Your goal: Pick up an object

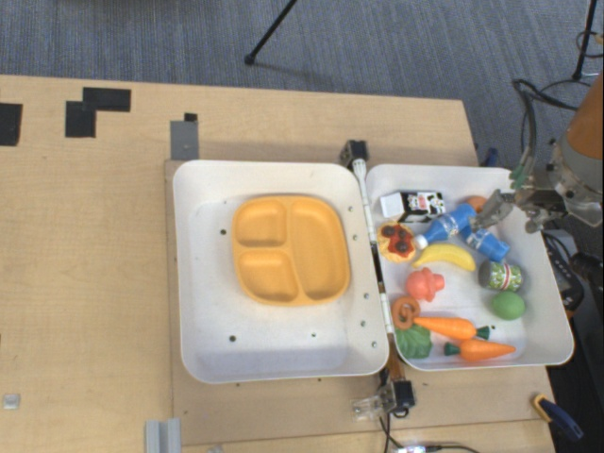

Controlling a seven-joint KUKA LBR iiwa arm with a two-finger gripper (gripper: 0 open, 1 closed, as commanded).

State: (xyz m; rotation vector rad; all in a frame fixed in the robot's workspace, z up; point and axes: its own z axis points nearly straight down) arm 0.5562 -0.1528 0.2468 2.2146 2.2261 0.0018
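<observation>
I see my claw (510, 208) hanging over the right bin (557, 347), spread open, gripping nothing, one fingertip just above the blue bottle (469, 229). Beside that bottle lie a smooth curved banana (447, 257), two tapered carrots (462, 338) and a round green ball (508, 306). The bottle sits crowded; open room is near the bin's far rim.

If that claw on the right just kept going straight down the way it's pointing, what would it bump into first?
Most likely a blue bottle, which lies right below the gripper in the right bin. Another blue bottle lies just beside it. Depth is hard to judge from this slanted view.
</observation>
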